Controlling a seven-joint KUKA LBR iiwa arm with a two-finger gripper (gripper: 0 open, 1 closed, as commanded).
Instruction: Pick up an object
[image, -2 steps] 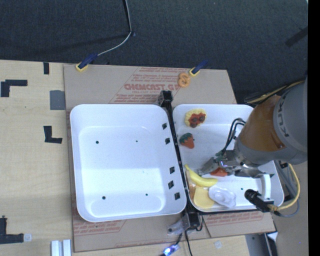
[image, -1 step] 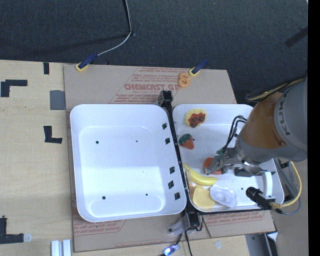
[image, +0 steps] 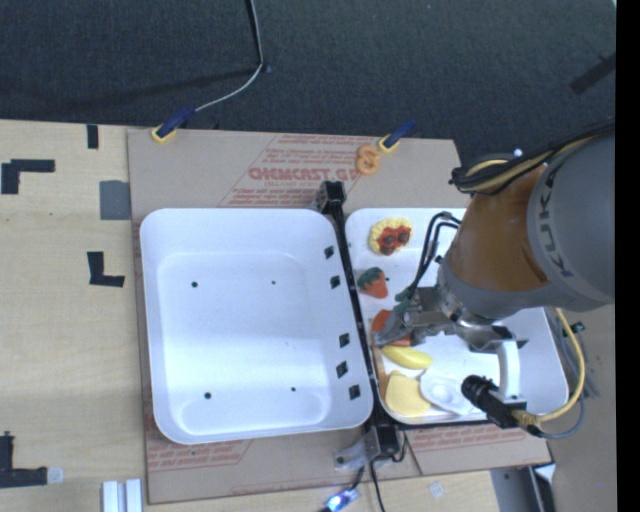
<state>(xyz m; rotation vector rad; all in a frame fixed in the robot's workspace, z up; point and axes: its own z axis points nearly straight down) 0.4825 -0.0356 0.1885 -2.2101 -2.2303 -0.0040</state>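
The grey, orange-banded arm (image: 520, 240) bends down over the right white bin (image: 555, 350); its gripper (image: 400, 325) sits low among small toy foods, perhaps touching the yellow banana-shaped piece (image: 407, 357), grip state unclear.

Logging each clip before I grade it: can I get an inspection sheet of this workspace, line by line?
Surface: cardboard sheet on a wooden bench, bearing a left bin and a right bin side by side.
Job's things: in the right bin, a yellow and red toy near the top, a small orange and green piece below it, a yellow banana-like piece and a pale yellow block near the bottom.
Clutter: an orange ring on the cardboard above the bins.
Gripper: gripper low over the right bin's left side.
Cables: black and yellow cables by the wrist; a thin cable on the dark floor.
Surroundings: dark carpet beyond the bench.
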